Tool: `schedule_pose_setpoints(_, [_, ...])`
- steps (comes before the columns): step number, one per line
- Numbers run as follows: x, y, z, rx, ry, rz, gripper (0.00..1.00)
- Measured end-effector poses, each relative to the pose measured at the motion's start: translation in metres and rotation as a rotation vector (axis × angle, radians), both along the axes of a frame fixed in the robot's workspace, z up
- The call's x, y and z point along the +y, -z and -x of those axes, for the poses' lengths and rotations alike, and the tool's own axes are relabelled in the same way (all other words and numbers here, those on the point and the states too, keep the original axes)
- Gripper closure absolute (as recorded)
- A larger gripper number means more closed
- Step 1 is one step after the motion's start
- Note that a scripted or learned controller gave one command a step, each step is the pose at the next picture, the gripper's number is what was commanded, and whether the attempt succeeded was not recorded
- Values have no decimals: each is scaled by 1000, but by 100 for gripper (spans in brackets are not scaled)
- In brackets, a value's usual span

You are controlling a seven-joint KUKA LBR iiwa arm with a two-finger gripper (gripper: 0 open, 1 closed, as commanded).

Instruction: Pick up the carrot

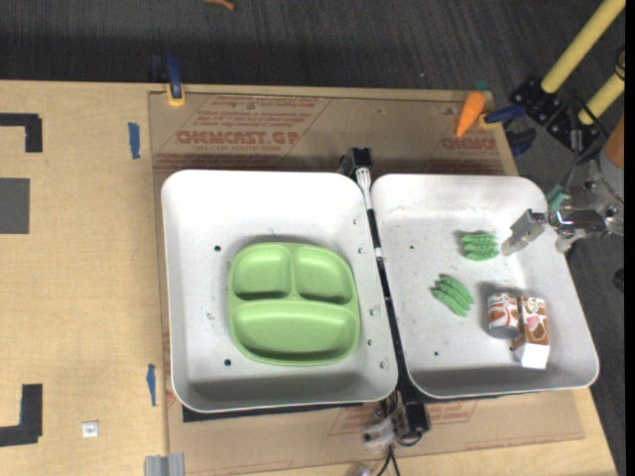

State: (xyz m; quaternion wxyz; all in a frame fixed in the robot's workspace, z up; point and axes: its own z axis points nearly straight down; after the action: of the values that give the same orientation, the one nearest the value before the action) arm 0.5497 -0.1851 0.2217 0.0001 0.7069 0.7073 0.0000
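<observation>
The carrot (469,113) is small and orange with a green top. It lies on the brown board behind the right bin (417,198), outside the bin and close to its far rim. My gripper (544,223) hangs over the right bin's right side, near the rim, well in front of and to the right of the carrot. Nothing shows in its grasp. Just left of the gripper lies a green leafy vegetable (478,245).
The right bin also holds a green pea pod (452,294) and a red-and-white carton (519,320). A green divided plate (294,300) sits in the left bin (189,266). A blue clamp (504,116) is beside the carrot. Yellow poles (585,38) stand at the back right.
</observation>
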Motion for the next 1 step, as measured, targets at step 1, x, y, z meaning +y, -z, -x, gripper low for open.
schedule_pose_setpoints(1, [-39,13,18,2,76,-1,0])
